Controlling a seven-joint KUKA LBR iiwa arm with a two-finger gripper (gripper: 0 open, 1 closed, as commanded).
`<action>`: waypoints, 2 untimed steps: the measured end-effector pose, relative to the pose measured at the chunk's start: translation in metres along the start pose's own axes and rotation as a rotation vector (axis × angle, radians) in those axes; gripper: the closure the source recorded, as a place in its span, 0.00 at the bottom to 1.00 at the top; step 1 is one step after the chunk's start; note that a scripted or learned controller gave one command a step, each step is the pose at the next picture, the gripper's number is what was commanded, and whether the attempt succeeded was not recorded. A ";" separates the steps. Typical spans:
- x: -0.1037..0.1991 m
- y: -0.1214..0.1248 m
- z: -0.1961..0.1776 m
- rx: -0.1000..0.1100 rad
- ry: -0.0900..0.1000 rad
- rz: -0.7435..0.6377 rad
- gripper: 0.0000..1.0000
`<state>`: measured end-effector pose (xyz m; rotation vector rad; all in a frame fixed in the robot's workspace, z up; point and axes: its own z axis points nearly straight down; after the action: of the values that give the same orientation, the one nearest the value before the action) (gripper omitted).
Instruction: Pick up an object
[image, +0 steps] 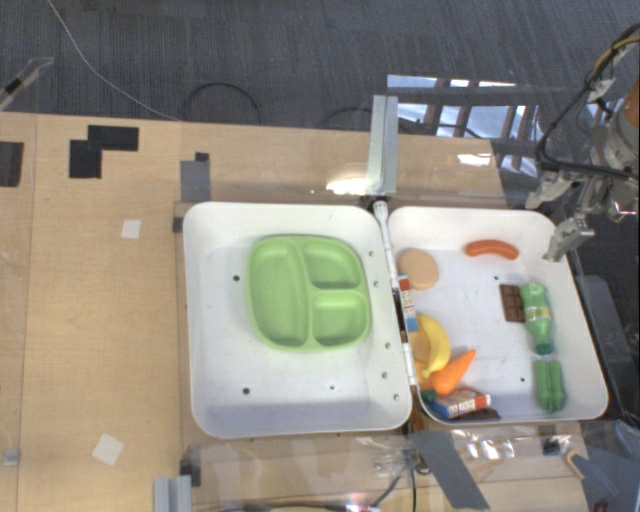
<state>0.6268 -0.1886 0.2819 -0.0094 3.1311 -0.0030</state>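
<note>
Right bin's middle (470, 300) lies open; sausage (491, 249), bottle (537, 315), banana (434, 342) ring it.

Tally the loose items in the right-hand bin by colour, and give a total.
Green: 2, bottle and block
Orange: 2, sausage and carrot
Yellow: 1, banana
Tan: 1, round bun
Brown: 1, chocolate bar
Red and white: 1, small tube
Total: 8

Right bin (590, 400) w/ sausage (491, 249), banana (432, 340), carrot (453, 371), green bottle (537, 315).
</note>
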 end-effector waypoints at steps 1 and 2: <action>0.039 -0.017 0.186 -0.001 0.003 -0.146 0.00; 0.036 -0.016 0.193 0.000 -0.001 -0.032 0.00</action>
<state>0.5932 -0.2049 0.0885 -0.0594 3.1294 -0.0031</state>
